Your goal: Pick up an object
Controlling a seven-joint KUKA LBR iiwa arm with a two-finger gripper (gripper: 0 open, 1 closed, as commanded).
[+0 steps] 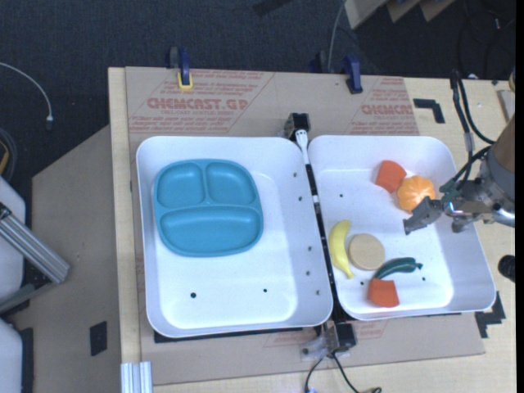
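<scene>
You're at the approach: the tool (431, 216) hangs at the right of the frame, just below the orange (416, 192). You cannot tell whether it's apart or together. Next, centre over one object and descend.

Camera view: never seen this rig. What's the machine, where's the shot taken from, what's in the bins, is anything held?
The shot comes from one fixed camera above the bench, looking down at a slant. The machine is a robot arm reaching in from the right; its hand hangs over the right bin, beside an orange fruit. Nothing shows between its fingers, so I would not call anything held. The right bin also has a red-orange block, a yellow banana, a tan round disc, a green pepper-like piece and a red piece. The left bin holds a blue divided plate.
</scene>
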